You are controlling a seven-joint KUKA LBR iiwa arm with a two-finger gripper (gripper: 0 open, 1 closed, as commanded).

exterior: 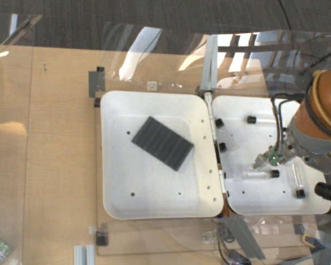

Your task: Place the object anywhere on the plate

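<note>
A dark grey ribbed plate [163,143] lies tilted in the left white bin [116,203]. In the right bin [237,200] are small clear tubes with black caps. One tube [260,174] lies flat just below my gripper [266,160]. Another tube [297,182] lies to its right, near the arm. My gripper hangs low over the middle of the right bin, close above the first tube. I see nothing held in it.
Small black pieces [251,119] lie at the back and left side of the right bin. A raised rim [215,148] divides the two bins. The orange-banded arm [320,115] covers the right bin's right side. Clear panels stand behind the bins.
</note>
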